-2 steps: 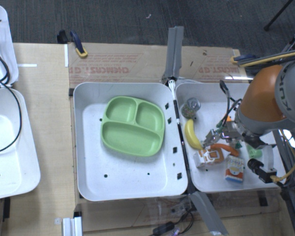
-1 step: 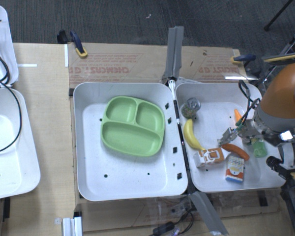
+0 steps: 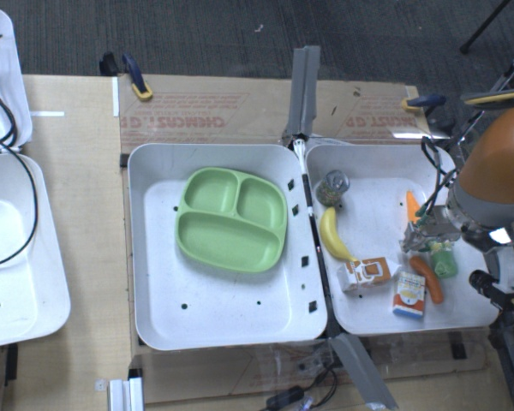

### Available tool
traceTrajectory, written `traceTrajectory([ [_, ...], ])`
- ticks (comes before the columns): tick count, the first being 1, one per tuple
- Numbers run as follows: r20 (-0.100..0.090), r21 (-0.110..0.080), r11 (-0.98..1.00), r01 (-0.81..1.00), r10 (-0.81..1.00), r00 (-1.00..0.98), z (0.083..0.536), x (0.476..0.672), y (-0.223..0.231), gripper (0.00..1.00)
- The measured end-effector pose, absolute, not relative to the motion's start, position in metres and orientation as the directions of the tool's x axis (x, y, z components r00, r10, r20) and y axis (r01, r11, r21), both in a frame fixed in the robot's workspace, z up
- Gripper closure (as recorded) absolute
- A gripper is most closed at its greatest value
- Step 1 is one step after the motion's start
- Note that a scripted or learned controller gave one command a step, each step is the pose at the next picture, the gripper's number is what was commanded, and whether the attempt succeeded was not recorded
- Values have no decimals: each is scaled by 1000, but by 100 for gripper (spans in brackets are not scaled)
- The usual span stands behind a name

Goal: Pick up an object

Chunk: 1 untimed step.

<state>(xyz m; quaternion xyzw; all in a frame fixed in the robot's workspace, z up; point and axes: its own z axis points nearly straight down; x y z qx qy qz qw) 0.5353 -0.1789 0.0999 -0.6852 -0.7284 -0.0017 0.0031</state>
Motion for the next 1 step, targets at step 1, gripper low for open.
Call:
traceTrajectory([
  [1, 13, -4, 66, 998, 998, -66, 99, 536, -175, 0],
])
